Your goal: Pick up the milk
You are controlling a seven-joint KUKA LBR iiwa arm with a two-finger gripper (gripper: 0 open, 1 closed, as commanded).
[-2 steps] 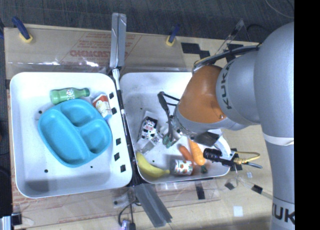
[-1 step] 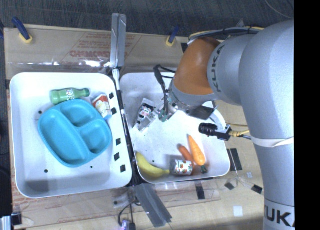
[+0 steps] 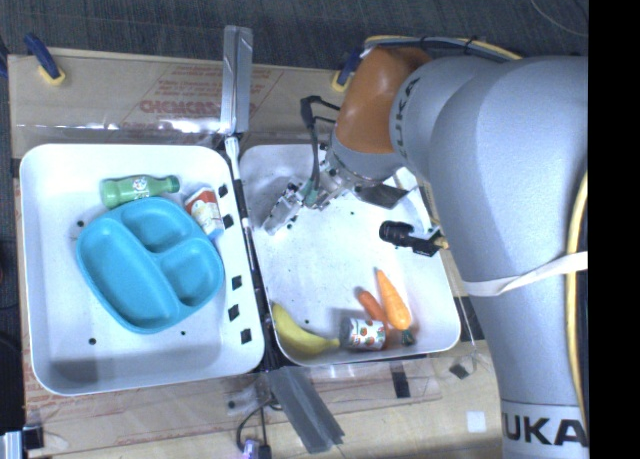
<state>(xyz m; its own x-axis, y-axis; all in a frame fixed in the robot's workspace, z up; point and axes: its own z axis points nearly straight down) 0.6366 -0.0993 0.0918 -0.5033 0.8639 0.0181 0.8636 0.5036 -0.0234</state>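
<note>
White letters "UKA" (image 3: 543, 431) show on the grey arm (image 3: 500, 167); the gripper (image 3: 283, 209) hangs in the right bin (image 3: 300, 277), grip state unclear.

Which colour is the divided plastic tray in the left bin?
Light blue divided plastic tray, seen in the camera view.

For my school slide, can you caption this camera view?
Robot's end effector hovers in the right bin, far from the milk carton by the blue tray.

gripper (image 3: 283, 209): far-left of right bin (image 3: 330, 267), low over floor
milk (image 3: 205, 211): left bin (image 3: 40, 247), right of tray (image 3: 150, 265)
bottle (image 3: 138, 187): far of tray
</note>
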